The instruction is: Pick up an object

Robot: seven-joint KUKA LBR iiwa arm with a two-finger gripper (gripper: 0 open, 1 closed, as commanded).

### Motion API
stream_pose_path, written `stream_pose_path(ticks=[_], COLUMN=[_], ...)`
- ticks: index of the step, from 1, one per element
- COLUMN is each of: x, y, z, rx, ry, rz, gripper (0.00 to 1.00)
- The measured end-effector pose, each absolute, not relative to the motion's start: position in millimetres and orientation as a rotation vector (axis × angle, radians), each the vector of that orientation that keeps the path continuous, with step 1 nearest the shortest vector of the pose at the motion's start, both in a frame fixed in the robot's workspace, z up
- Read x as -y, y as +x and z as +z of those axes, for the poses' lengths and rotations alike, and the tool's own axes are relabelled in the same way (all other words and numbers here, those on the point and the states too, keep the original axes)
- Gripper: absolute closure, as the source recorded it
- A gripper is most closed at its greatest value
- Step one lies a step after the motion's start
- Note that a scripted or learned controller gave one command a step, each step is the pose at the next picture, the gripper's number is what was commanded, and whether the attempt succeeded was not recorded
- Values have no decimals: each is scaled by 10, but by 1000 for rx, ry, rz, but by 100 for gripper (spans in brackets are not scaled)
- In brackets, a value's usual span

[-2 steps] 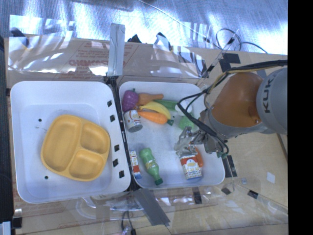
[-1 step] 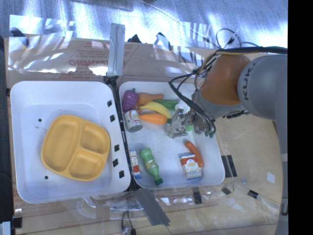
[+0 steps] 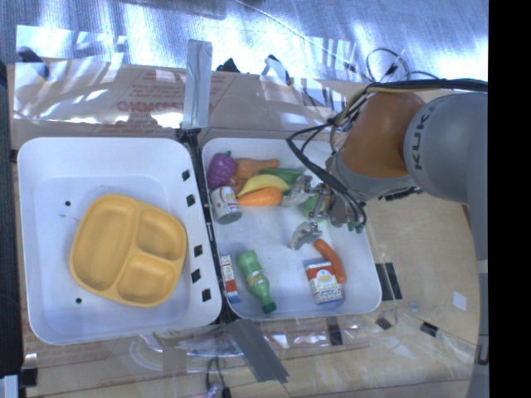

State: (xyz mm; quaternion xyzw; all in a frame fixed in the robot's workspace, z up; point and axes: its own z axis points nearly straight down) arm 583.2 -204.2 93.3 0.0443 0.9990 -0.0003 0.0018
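The right bin (image 3: 249,146) holds several toy foods. Purple grapes (image 3: 221,170), an orange carrot (image 3: 253,167), a yellow banana (image 3: 262,184), a green vegetable (image 3: 288,175) and an orange piece (image 3: 261,197) cluster at its far left. A small can (image 3: 225,204) lies below the grapes. A green bottle (image 3: 255,280), a thin red box (image 3: 227,279), a red sausage (image 3: 329,259) and a red-labelled tin (image 3: 323,283) lie along the near side. My gripper (image 3: 304,213) hangs low over the bin's middle right, open, one finger by the green vegetable and the other just above the sausage, nothing between them.
The left bin (image 3: 33,164) holds a yellow divided plate (image 3: 129,249). Black clips line the wall between the bins (image 3: 202,222). Cables (image 3: 390,65) trail behind the arm's orange band (image 3: 373,139). Cardboard and tape lie behind the bins.
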Motion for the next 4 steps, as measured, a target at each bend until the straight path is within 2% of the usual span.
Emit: stream_pose_path(ticks=[1, 2, 3, 4], x=[2096, 2089, 2071, 1591], y=[5343, 5000, 5025, 5519], z=[931, 926, 1035, 2080], rx=[-3134, -3123, -3118, -3099], ry=[-197, -324, -335, -427], rz=[0, 0, -2, -8], gripper=[0, 0, 100, 100])
